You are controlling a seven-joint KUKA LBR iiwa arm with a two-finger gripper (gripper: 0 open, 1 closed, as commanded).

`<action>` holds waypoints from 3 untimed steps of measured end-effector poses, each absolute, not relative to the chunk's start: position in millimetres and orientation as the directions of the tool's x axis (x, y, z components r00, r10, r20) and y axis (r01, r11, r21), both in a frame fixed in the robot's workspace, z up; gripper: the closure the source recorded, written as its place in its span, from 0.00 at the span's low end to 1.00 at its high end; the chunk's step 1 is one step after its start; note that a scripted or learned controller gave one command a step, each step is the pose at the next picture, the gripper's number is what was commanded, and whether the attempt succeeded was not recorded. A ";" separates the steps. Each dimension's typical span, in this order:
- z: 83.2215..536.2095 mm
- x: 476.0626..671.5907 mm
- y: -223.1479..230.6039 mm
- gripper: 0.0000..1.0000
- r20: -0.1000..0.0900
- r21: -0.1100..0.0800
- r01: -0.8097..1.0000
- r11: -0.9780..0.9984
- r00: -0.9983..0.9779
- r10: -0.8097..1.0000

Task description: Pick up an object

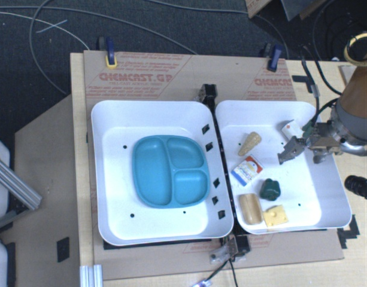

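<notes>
Hovering my gripper (pixel 289 153) over the right bin (pixel 309 109), fingers spread, nothing pinched. Nearest pick: green object (pixel 270 189), w/ carton (pixel 245 171) just beside. Risk imo: items sit close, so a finger lands on a neighbour & shoves it.

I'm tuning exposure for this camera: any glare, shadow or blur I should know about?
Camera view: the white bins look bright, near washed out, with soft shadows under the blue plate; the gripper and small items look slightly soft.
</notes>
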State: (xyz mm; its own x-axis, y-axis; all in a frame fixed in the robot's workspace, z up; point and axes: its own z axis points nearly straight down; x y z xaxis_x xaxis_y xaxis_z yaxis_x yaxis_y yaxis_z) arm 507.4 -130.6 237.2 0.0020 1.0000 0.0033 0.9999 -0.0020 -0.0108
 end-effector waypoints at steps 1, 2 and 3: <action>241.4 509.5 -130.5 0.00 0.002 -0.001 1.000 0.000 0.000 1.000; 198.7 507.8 -133.2 0.00 0.003 -0.006 1.000 -0.001 0.001 1.000; 152.0 509.0 -124.2 0.00 0.003 -0.007 1.000 0.000 0.000 1.000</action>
